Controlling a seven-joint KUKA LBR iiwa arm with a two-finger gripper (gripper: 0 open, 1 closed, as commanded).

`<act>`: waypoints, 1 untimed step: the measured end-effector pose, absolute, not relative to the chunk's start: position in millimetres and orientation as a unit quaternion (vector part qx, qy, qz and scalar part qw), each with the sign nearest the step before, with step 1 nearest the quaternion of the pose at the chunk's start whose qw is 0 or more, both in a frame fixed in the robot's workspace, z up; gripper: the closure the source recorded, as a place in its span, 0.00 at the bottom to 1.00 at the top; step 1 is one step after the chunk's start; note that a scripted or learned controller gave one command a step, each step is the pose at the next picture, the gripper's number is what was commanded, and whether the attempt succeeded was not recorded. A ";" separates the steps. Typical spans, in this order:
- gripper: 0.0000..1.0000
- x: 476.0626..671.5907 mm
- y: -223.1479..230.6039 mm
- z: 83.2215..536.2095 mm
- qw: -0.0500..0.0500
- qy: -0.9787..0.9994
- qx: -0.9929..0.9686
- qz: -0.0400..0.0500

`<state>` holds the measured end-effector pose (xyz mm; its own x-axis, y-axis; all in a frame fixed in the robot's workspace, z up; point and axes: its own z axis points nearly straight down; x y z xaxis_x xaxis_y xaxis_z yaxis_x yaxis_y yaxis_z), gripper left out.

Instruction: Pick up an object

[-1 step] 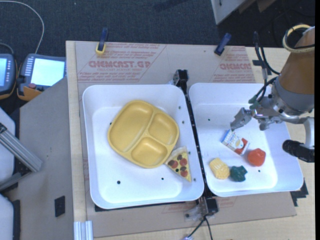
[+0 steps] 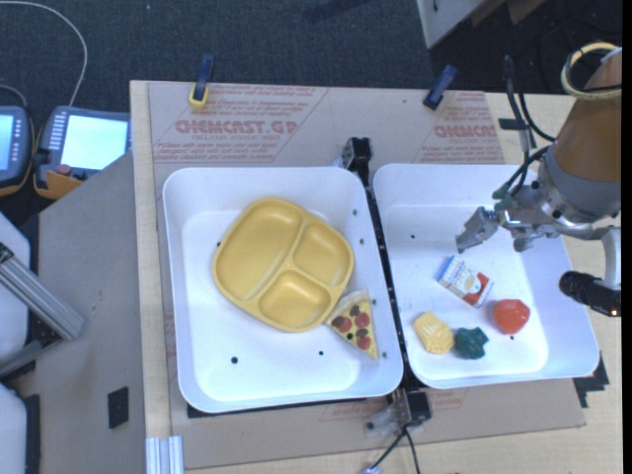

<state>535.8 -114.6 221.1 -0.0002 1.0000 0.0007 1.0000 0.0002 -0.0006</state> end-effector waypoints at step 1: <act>0.00 531.9 -112.7 157.4 0.004 -0.707 -0.707 0.002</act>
<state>531.9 -112.7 157.4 0.0007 1.0000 0.0023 1.0000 -0.0007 -0.0081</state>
